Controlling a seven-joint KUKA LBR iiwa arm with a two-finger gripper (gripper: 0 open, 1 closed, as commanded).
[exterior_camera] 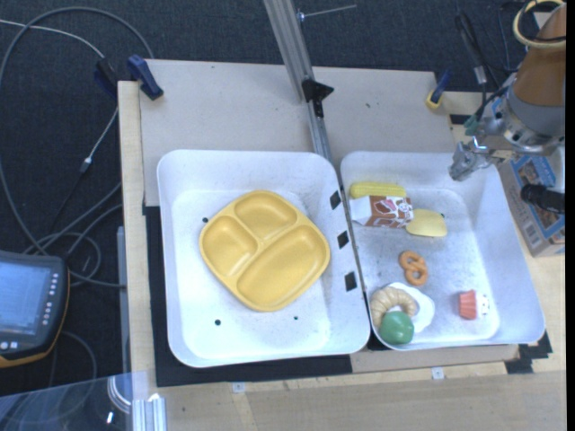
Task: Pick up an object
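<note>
Dark carpet (54,106) — cables (63,25) trailing — around a pale wooden bench (225,106).

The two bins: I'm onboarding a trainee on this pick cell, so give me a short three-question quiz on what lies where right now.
1. True or false: the yellow divided tray lies in the left bin.
2. Which item lies nearest the right bin's front edge? A) pretzel B) green ball C) small carton
3. Fill in: the gripper is over the right bin's ____ corner, far or near.

Key
1. True; the tray lies alone in that bin.
2. B; the ball rests by the bagel at the front edge.
3. Far; it is at the back right, apart from every item.
</note>
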